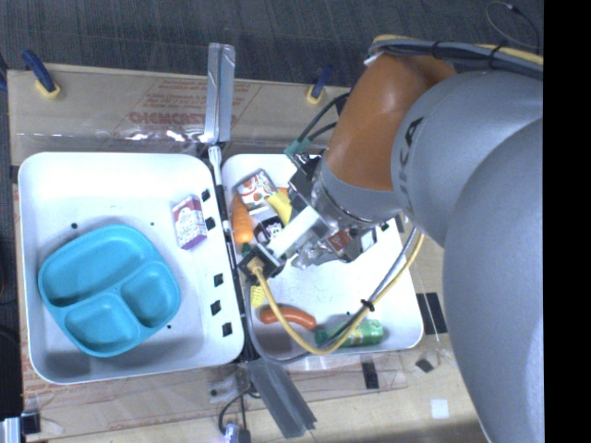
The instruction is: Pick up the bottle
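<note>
Approach step, I'd say: the gripper [319, 252] hangs over the right bin [323, 293], apart from the green bottle [355, 333]. Can't tell the claw's state. Next it needs to line up over the bottle.

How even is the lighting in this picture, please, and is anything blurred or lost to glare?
Camera view: the light is soft and even, with only a faint shadow beside the blue tray; glare streaks the clear film above the left bin; the arm, near the lens, looks soft-edged and covers part of the right bin; the green bottle reads fairly sharp.
</note>
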`<act>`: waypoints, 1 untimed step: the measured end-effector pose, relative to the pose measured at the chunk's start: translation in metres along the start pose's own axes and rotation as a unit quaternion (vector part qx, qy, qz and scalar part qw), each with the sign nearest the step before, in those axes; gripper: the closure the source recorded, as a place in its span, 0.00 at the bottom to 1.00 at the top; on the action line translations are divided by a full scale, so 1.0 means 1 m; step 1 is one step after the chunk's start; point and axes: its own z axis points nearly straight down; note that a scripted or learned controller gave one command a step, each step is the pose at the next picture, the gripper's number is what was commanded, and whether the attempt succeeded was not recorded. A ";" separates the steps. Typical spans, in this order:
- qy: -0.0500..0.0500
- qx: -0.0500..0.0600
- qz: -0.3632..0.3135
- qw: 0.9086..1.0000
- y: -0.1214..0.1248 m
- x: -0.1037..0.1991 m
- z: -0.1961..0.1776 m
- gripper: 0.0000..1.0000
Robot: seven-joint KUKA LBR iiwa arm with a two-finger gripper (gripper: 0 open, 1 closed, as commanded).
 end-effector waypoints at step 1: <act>0.001 0.000 -0.086 0.996 -0.052 0.033 -0.094 1.00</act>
